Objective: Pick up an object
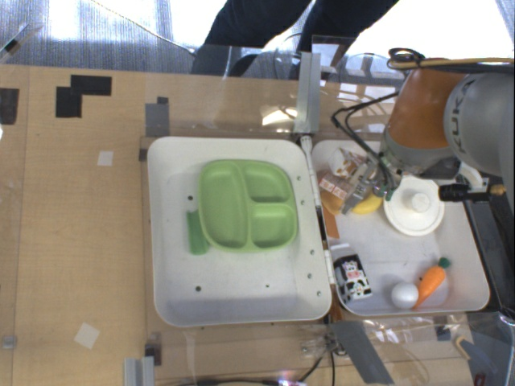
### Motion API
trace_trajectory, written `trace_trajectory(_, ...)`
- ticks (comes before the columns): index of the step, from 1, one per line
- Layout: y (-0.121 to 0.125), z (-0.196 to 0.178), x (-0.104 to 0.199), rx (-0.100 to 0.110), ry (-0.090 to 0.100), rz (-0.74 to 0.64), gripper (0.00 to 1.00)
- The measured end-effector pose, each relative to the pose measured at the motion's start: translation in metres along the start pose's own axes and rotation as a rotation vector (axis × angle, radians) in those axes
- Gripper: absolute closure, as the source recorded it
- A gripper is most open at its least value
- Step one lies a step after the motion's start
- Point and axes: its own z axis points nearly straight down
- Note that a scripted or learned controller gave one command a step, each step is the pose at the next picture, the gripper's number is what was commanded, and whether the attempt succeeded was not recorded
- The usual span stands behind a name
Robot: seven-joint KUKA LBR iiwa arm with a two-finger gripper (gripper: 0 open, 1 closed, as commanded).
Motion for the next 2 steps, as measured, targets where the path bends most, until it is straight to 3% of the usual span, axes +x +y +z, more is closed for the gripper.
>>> trace_trajectory(1, 0.039, -0.109, 0.031, -0.009, -0.006, 0.058, 1.00)
trace_trajectory(2, 0.030, -0.098, 0.128, 0.001, 0.008, 0.314, 1.00)
